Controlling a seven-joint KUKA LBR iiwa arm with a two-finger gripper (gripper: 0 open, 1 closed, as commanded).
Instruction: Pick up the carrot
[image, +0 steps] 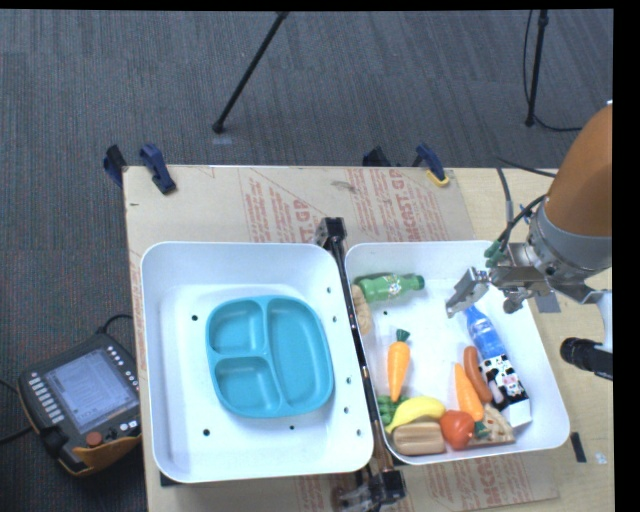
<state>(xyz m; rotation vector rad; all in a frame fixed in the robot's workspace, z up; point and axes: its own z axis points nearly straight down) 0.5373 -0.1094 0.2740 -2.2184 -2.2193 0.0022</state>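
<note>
Lying carrot (398, 367) left of end effector (492, 291).

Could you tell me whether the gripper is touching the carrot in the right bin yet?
Apart. The camera view shows the gripper up near the bin's far right side, with bare white floor between it and the carrot.

Dark grey carpet (300, 90) covers the floor across the top and left of the frame. Thin black stand legs (248, 70) cross it at upper centre, with another stand (538, 70) at upper right. A cardboard-topped bench (260, 205) fills the middle, clamps (157, 168) gripping its far edge.
</note>
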